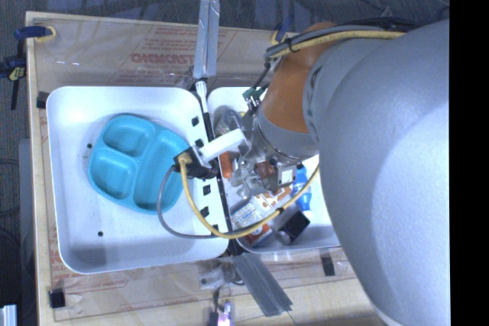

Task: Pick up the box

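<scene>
The grey arm with its orange band [294, 99] reaches down into the right bin [325, 237] and covers most of it. My gripper [248, 168] is low among the clutter near that bin's left wall. A box with orange and white print [256, 211] lies flat just below the gripper, partly hidden by it. I cannot tell whether anything sits between the gripper's tips.
A blue divided tray [134, 160] lies in the left bin [69, 187]. A yellow cable [200, 221] loops from the wrist over the wall between the bins. A dark small object [292, 225] and a blue item [303, 198] lie beside the box.
</scene>
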`<state>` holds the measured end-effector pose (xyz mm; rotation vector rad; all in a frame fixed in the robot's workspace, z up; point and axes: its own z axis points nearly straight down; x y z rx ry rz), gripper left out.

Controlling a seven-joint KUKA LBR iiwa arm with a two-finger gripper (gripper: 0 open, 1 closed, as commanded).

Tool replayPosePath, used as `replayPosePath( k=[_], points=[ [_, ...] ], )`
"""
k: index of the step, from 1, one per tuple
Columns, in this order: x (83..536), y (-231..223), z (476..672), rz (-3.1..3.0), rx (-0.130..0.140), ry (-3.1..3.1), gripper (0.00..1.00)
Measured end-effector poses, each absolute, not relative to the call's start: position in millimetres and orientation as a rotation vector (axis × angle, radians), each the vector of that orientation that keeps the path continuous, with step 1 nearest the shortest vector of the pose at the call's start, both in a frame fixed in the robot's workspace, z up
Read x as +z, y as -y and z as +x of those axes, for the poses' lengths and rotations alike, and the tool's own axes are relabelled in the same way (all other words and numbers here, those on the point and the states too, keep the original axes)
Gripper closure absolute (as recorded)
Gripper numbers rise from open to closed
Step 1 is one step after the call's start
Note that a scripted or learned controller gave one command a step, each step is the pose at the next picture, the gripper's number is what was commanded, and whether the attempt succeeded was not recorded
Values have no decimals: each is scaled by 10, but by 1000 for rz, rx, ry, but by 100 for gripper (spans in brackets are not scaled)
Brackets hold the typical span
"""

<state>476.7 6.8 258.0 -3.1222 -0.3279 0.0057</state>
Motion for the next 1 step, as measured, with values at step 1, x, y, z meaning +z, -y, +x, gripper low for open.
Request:
replayPosePath(
  k=[1],
  points=[
    [2531,-268,4761,-3122,7,335,100]
  ],
)
